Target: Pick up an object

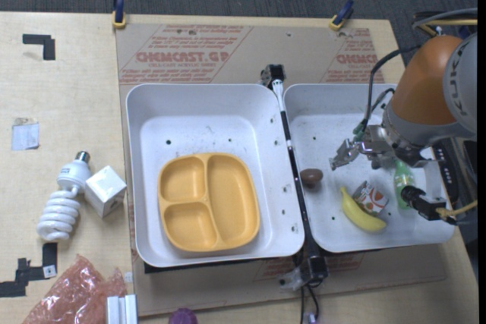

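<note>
Fingers (pixel 343 154) hang over the right bin (pixel 319 106) — spread or pinched, I cannot tell. Just below them sit a brown nut-like object (pixel 311 177), a banana (pixel 358 214) and a small carton (pixel 371 197). Left bin (pixel 144 163) carries a yellow divided tray (pixel 208 202).

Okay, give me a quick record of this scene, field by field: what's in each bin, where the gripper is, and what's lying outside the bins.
left bin: yellow divided plate, three compartments
right bin: banana, small brown object, red and white packet, green object partly under the arm
gripper: over the right bin, above and right of the small brown object; nothing seen between its fingers
bench, left of bins: spiral light bulb, white cube, pink mesh bag
task state: no object picked up yet
</note>
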`<state>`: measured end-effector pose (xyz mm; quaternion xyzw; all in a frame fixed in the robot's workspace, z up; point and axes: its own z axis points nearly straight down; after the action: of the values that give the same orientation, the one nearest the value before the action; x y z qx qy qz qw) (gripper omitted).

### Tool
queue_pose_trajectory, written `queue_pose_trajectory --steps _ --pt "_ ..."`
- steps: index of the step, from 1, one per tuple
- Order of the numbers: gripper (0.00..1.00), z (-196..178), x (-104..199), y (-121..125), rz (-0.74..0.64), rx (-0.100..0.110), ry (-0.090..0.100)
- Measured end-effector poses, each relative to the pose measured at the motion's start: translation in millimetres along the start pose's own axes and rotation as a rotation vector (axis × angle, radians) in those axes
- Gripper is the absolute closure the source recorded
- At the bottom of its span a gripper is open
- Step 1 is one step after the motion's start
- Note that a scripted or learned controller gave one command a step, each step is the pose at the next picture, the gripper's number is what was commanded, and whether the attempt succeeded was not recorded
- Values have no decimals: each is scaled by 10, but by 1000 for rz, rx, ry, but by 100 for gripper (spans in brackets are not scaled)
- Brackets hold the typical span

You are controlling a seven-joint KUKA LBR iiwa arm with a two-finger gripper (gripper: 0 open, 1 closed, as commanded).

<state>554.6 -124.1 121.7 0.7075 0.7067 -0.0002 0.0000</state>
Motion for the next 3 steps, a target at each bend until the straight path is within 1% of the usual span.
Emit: queue_pose_trajectory --steps 1,2,3 --pt "0 294 248 -561 1 0 0" --pt "100 195 243 -549 3 -2 0" --pt "100 174 204 -84 -1 -2 0"
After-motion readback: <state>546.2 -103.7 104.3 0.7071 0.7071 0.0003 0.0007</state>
